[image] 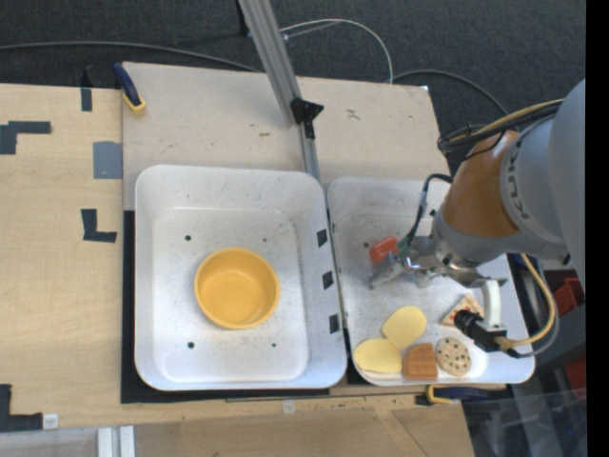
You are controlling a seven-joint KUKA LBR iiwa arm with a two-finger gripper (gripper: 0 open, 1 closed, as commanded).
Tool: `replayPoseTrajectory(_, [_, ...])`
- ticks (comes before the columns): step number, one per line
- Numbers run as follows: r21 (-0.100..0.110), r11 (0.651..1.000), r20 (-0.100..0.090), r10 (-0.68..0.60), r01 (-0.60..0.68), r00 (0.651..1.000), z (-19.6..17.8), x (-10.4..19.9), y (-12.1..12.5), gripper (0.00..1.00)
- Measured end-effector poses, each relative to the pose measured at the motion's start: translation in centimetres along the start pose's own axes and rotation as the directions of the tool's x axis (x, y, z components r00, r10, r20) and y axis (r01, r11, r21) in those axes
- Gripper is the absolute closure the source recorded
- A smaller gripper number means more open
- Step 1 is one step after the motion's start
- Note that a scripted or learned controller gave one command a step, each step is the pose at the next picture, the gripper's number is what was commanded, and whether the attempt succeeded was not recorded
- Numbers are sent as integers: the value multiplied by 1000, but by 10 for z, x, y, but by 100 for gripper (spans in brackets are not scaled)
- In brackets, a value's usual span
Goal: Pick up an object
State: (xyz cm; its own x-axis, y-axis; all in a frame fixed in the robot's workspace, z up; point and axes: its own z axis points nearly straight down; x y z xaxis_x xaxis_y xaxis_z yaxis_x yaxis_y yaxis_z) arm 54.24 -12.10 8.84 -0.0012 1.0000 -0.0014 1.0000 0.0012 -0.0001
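My gripper (392,263) is low over the middle of the right bin (362,208), reaching in from the right. A small red object (383,248) lies right at the gripper's tip, touching or nearly touching it; I cannot tell whether it is held. Along the bin's front edge sit two pale yellow flat pieces (404,324) (378,356), a brown square piece (419,361) and a round dotted cookie (453,355). A small orange-and-white wedge (466,307) lies partly under the wrist.
A yellow bowl (237,287) stands in the middle of the left bin (162,198). A grey pole (271,41) slants down to the divide between the bins. Cables run behind the bench and beside the arm.
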Motion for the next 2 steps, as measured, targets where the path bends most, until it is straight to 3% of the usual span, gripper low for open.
replayPoseTrajectory(1, [1,1000,-2,-1,1,1000,-11,1,0,100])
replayPoseTrajectory(2, [-3,1000,0,1,-1,1000,-62,-9,-2,100])
